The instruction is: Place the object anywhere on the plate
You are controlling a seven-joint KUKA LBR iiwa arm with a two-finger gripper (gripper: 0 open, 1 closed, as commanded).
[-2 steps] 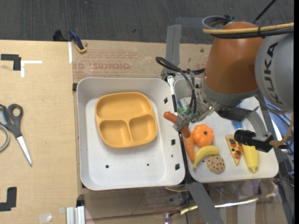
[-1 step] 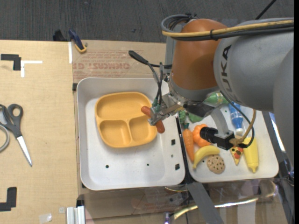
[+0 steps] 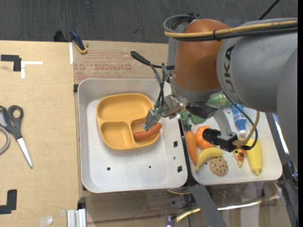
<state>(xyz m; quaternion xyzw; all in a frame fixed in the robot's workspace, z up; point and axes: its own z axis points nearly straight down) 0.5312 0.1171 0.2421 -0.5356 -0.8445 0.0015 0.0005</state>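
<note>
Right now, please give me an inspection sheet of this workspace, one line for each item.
Surface: two white bins on a cardboard-covered bench.
Job's things: yellow plate in the left bin; sausage lying on the plate's right rim.
Clutter: right bin holds a carrot, banana, cookie, yellow bottle and more.
Gripper: gripper just above the sausage.
Cables: black cables along the wrist.
Surroundings: scissors on the bench, left.
</note>
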